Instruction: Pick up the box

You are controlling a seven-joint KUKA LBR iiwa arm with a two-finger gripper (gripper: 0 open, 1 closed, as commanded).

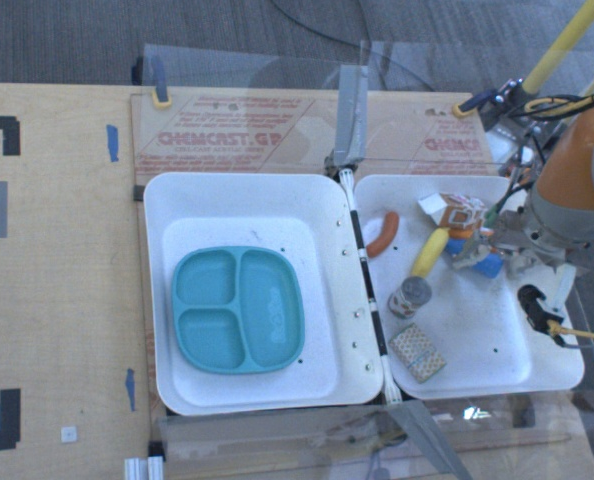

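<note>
**Arm over the right bin, box at the front edge**

The box (417, 352), patterned and tilted, lay near the front of the right bin (507, 363), apart from the other items. A small can (410, 295) stood just behind it, with a banana (429, 252) and a sausage (381, 234) further back. The claw (492, 253) hung over the clutter at the bin's far side; whether it was open or closed could not be told. A teal divided plate (239, 309) sat in the left bin (177, 213).

"Where is the box (418, 352)?"

"In the white bin on the right, near the front edge, close to the wall between the two bins."

"What does it look like?"

"Small and flat, with a speckled tan and grey pattern. It lies turned at a slant."
</note>
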